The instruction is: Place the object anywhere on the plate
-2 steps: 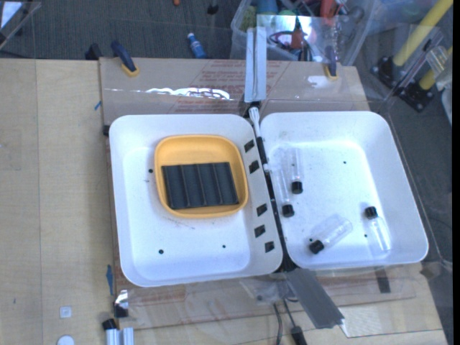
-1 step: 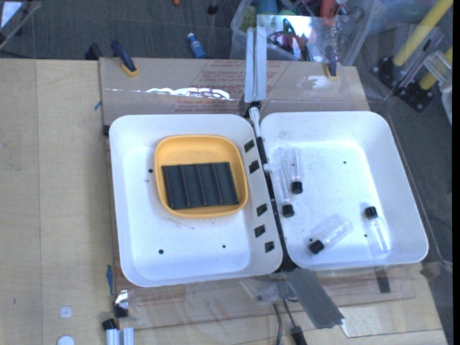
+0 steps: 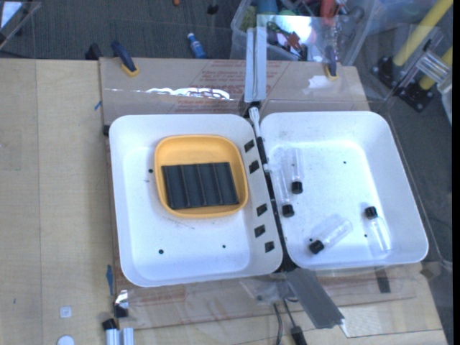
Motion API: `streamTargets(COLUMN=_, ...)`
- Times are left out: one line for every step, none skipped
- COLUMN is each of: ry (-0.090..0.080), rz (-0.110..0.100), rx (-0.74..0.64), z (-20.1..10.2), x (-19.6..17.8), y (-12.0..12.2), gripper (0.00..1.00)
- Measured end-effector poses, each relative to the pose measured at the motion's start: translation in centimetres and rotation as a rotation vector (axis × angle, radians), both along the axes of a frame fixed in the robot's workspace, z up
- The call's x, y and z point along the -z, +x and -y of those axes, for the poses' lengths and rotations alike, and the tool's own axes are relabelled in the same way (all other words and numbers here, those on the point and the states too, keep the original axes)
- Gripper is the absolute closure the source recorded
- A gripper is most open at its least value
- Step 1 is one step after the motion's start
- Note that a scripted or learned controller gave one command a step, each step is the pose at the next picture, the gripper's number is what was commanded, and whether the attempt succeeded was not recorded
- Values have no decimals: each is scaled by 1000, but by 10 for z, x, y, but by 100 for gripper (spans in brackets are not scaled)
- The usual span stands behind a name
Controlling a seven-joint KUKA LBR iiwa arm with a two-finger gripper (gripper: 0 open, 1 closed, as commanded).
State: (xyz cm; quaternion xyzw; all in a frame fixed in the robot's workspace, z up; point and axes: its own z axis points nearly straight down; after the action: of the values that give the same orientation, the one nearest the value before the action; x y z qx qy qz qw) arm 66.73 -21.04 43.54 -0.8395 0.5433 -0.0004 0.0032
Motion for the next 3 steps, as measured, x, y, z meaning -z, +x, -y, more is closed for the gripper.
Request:
streamTargets(ry=-4, rz=2, rx=-441, z=0, x=0, y=1, gripper=100)
streamTargets(ry=-4, rz=3, rx=-860, z=-3, x=1, y=1, gripper=100)
streamTargets(ry=-4, rz=3, rx=-953, z=9, x=1, y=1, gripper=100)
